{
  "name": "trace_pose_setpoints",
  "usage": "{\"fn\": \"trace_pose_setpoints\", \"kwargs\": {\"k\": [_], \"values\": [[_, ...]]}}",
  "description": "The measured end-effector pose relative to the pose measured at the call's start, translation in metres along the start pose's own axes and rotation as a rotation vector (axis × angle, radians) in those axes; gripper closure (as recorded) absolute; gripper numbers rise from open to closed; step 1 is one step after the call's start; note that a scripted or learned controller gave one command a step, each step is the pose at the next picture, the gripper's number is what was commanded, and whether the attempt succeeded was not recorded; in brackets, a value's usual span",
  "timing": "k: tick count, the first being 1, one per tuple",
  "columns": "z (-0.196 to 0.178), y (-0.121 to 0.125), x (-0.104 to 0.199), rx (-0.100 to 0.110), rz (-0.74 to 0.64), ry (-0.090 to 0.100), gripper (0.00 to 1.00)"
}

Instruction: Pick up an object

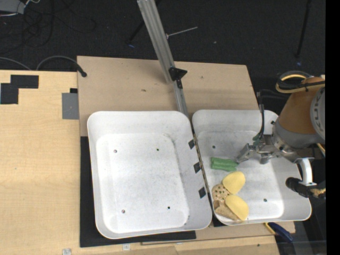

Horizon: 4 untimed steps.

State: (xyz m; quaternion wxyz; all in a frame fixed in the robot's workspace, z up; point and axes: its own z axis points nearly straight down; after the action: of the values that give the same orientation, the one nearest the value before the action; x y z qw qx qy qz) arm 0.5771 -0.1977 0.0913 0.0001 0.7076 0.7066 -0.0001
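Observation:
In the right bin [281, 206] lie a green oblong piece [223, 164], a yellow rounded object [234, 183], a second yellow object [237, 206] and a tan speckled piece [220, 193] against the bin's left wall. My gripper [251, 152] hangs low over the right bin, just right of and slightly above the green piece. Its fingers point left and down toward the bin floor. Nothing shows between them.
The left bin [138, 169] sits beside the right one, divided by a ridge with black clips [197, 167]. A slanted metal rail [159, 41] rises behind the bins. The grey and orange arm [300, 118] covers the right bin's right side.

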Motion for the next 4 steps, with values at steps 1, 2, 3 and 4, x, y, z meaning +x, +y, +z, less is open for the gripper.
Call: {"fn": "trace_pose_setpoints", "kwargs": {"k": [1, 2, 3, 4], "values": [[-0.01, -0.001, -0.001, 0.001, 0.005, 0.001, 1.0], [-0.073, 0.005, -0.001, -0.004, -0.002, -0.001, 1.0], [-0.12, 0.0, 0.005, -0.002, -0.003, 0.0, 1.0], [-0.179, 0.005, -0.004, -0.004, -0.003, -0.002, 1.0]]}}
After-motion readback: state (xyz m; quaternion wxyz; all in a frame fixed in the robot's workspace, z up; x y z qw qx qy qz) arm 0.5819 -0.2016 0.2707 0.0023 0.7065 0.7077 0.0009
